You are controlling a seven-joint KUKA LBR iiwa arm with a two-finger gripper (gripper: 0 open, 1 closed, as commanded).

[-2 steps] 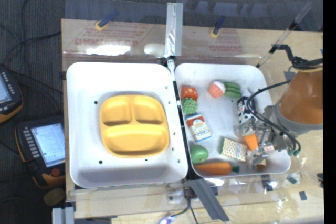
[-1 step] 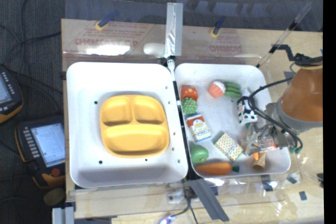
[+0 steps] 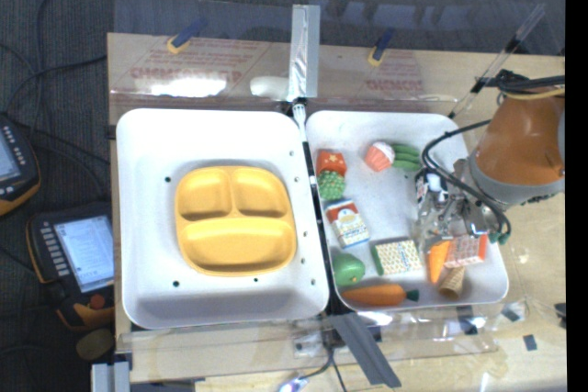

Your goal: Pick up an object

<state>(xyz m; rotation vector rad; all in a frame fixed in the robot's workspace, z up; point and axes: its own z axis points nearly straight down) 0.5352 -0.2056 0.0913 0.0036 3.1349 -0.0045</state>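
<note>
Your candidates for picking all lie in the right bin. Nearest the arm, at the bin's right side, you see a small orange piece touching a red-and-white packet, with a tan, cork-like piece just below them. To their left lies a pale speckled packet, and below that an orange carrot along the bin's near wall. A green rounded item sits just left of the carrot's end. Up the bin's left side you find a small red-and-white carton, then a green broccoli-like piece and a red tomato-like piece touching it. Near the top lies a pink-and-white item beside a green vegetable.

The gripper is down inside the right bin, just above the orange piece and the red-and-white packet. Cables and metal parts clutter it, so you cannot tell how it is set or whether it is pinching anything. Above it sits the arm's orange band.

In the left bin lies a yellow divided tray, well apart from everything else. Both bins rest on the tabletop.
</note>
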